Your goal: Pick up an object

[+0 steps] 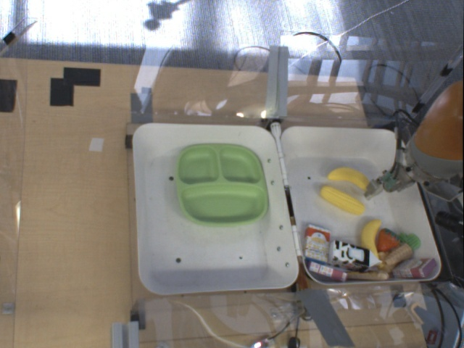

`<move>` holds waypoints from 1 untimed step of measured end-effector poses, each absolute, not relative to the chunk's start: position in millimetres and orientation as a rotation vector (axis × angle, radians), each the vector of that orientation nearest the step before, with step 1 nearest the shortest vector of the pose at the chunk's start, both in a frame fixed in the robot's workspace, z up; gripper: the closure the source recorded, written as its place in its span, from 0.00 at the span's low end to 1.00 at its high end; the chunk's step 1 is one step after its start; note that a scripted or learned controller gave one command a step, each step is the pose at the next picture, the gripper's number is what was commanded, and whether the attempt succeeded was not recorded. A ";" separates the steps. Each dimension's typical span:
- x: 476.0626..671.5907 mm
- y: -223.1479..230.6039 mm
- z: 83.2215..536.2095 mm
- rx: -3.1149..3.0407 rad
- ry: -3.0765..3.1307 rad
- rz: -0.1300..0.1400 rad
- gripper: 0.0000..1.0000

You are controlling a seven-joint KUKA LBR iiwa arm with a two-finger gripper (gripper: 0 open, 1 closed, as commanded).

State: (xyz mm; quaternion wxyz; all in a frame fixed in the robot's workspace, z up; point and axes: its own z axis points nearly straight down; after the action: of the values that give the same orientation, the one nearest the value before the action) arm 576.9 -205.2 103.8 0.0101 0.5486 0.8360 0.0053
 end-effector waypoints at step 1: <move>671.0 -126.1 184.4 2.064 2.359 0.008 1.00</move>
State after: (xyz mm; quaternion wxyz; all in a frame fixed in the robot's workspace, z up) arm 671.0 -126.1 184.4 0.0034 0.6585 0.7526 0.0027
